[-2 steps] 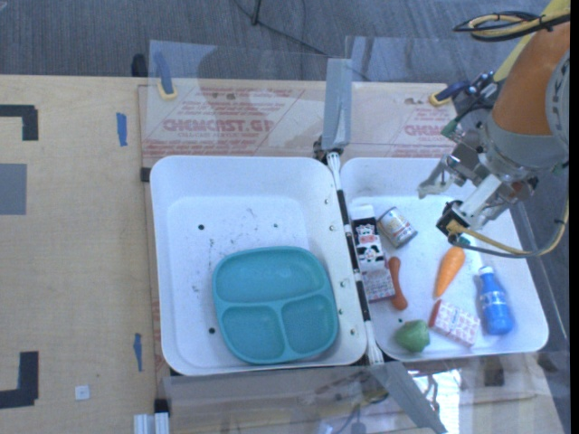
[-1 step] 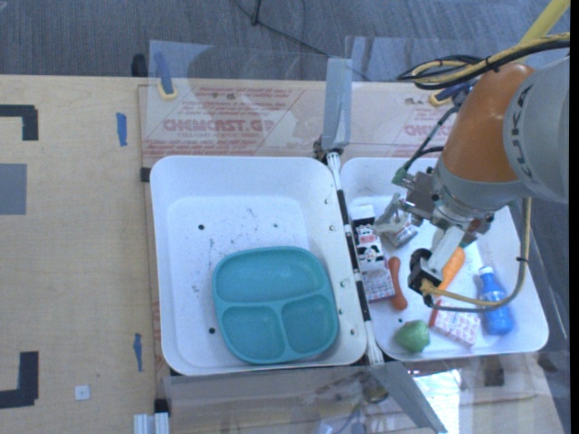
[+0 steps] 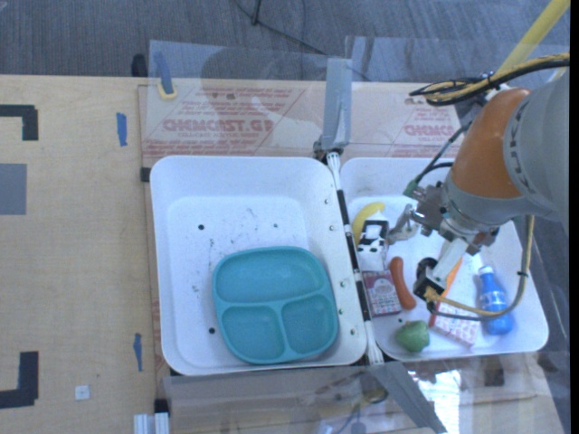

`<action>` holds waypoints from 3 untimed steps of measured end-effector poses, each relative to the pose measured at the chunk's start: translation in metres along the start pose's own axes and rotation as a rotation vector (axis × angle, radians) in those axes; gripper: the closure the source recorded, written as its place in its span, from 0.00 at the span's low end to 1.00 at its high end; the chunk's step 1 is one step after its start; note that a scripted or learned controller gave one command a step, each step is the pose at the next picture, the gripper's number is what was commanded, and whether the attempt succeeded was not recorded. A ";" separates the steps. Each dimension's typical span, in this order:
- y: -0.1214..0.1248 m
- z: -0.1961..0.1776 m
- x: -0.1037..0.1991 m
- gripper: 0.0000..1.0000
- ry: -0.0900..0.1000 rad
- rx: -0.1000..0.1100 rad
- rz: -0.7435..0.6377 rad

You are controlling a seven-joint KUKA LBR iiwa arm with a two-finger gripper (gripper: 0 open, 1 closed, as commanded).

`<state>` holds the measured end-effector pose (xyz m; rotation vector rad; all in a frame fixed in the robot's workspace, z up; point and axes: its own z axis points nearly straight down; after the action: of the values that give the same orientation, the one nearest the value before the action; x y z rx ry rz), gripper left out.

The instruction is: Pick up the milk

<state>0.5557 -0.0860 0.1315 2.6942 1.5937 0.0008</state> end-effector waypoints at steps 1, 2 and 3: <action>0.079 -0.066 0.013 0.00 0.005 0.010 -0.021; 0.019 0.043 -0.004 0.00 0.010 0.002 -0.244; 0.021 0.001 -0.006 0.00 0.008 0.007 -0.361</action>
<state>0.5711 -0.1013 0.1302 2.3721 2.0584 0.0020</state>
